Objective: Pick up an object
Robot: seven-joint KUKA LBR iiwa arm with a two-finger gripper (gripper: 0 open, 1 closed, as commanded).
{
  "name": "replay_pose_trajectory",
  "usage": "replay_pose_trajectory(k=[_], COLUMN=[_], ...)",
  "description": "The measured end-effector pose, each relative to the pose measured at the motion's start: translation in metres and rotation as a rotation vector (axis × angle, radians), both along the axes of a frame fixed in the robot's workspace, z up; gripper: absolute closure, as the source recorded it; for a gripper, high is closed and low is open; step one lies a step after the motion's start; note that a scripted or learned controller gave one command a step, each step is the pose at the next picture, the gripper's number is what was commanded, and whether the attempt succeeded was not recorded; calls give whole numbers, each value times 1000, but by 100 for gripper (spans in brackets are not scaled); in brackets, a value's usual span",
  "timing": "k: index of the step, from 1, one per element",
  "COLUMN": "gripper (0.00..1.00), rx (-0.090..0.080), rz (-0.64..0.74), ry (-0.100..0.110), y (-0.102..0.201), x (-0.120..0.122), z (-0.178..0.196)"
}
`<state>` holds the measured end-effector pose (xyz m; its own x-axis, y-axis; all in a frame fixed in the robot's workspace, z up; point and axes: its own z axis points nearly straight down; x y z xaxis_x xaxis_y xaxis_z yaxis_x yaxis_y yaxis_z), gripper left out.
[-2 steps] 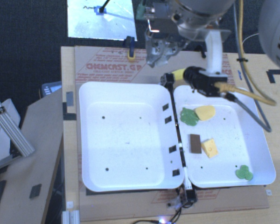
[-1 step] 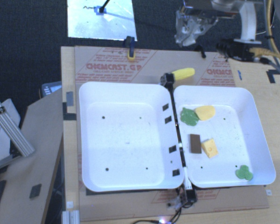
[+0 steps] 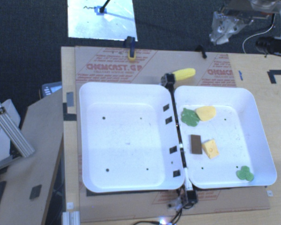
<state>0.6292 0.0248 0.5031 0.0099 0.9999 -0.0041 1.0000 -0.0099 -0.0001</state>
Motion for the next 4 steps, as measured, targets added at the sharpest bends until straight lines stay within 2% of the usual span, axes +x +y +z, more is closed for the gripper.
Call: replay_pose_trajectory(k=[1,2,3,4], gripper=[100,100,100,100], rx=[1,9,9,13], rz=[5,30,24,19], ry=[-8,12,-3,-15], y=[-64,125,205,211], x=[40,25,-17,-86], z=[34,-120,-93,42])
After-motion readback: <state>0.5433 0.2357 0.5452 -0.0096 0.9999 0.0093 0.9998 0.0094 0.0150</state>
